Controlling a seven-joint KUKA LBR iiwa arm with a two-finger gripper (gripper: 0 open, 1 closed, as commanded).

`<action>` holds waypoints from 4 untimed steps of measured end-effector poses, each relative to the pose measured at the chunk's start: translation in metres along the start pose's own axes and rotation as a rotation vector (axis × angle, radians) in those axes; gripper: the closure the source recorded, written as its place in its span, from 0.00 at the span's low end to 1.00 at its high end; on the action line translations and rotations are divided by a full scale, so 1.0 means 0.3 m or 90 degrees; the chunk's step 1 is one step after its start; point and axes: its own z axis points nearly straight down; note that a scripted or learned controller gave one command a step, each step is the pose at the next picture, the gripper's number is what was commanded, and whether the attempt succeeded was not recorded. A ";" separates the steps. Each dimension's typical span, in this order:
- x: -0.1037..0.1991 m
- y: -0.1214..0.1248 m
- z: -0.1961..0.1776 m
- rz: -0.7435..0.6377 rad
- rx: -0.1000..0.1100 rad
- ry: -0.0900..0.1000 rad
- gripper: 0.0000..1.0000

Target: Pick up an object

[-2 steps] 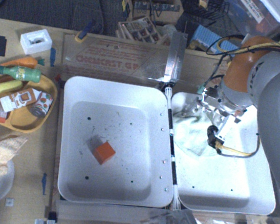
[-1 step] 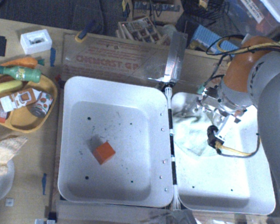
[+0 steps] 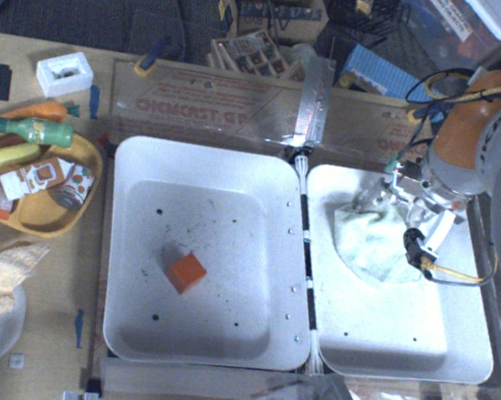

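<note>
I've got the arm reaching in over the right bin, gripper down at the top edge of a crumpled white cloth lying in that bin's upper left part. Reads to me as the grasp step: tool is at the cloth, either closing on it or just making contact. Whether it's open or clamped I cannot tell; the wrist hardware and a yellow cable clutter that spot, and the cloth is white on a white bin, so no clean edge to judge by.

Other candidate is an orange block in the left bin, left of the right bin's cloth and well apart from the tool, sitting alone near the middle of its floor.

Not calling the cloth held; nothing shows it pinched.

Next move, my judgement: confirm closure, then lift straight up and check that fabric leaves the bin floor. Cloth is limp, so a shallow pinch on a fold may slip out. If it comes up with nothing, the block is the easier rigid target, but needs a traverse across the divider between the bins
</note>
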 end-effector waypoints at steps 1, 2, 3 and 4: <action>-0.140 0.041 -0.001 -0.128 -0.003 0.002 0.00; -0.029 0.012 -0.003 -0.251 -0.003 0.001 0.00; 0.135 -0.050 -0.005 -0.251 -0.004 0.002 0.00; 0.135 -0.045 -0.044 -0.250 -0.008 0.002 1.00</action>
